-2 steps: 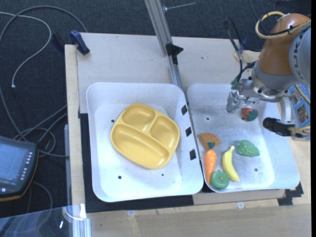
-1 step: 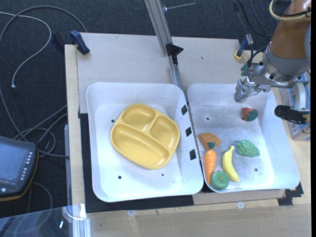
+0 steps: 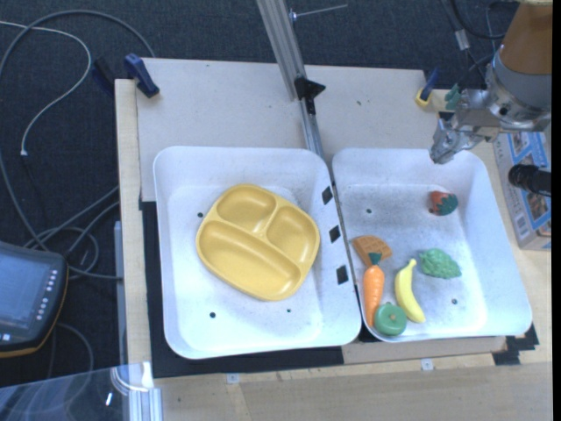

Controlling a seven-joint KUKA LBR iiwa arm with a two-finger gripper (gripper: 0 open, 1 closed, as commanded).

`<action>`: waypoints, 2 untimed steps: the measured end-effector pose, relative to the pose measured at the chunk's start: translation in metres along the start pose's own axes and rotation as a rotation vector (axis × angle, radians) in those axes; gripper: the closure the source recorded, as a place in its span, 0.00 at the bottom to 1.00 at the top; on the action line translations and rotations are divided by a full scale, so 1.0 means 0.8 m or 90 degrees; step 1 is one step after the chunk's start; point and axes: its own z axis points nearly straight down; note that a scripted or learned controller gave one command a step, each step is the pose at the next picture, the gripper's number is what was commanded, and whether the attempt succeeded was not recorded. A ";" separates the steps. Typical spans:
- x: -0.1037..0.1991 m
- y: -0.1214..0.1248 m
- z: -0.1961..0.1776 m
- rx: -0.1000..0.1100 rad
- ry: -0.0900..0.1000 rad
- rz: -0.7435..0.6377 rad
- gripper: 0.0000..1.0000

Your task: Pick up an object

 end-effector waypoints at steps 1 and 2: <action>0.052 0.014 0.010 0.004 0.001 -0.002 1.00; 0.112 0.026 0.031 0.007 0.002 -0.003 1.00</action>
